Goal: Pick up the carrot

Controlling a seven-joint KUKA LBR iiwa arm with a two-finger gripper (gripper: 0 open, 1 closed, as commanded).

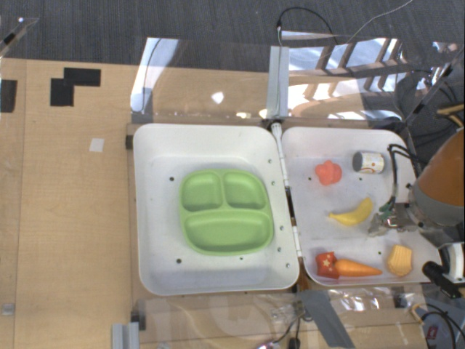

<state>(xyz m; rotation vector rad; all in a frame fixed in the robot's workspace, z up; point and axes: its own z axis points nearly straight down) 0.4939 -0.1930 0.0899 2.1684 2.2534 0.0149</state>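
Observation:
The orange carrot (357, 269) lies flat along the front edge of the right bin (309, 217), its thick end touching a red pepper-like item (326, 265). My gripper (382, 221) hovers at the right side of that bin, just right of a yellow banana (352, 214) and up and to the right of the carrot. Nothing shows in its grasp. The arm's orange band (443, 180) enters from the right edge.
A yellow ridged item (399, 260) sits right of the carrot's tip. A red strawberry-like toy (328, 172) and a small white can (368, 163) lie toward the back of the right bin. The left bin (156, 195) holds a green divided plate (225, 211).

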